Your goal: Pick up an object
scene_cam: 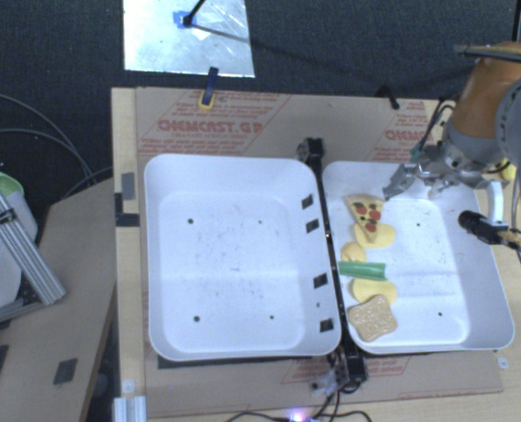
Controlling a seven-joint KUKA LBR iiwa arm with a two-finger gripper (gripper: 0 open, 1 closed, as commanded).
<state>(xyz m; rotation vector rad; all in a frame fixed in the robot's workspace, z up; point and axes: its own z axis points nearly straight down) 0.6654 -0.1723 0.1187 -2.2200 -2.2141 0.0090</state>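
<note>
Your end effector [407,181] hovers just above the right bin's [453,323] far edge (whether released or clenched I cannot tell), nothing lifted yet, with the pizza slice [365,211] lying in that bin, near its left wall.

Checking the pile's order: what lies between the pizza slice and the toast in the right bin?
In the camera view, between the pizza slice and the toast lie yellow pieces and a green stick.
</note>
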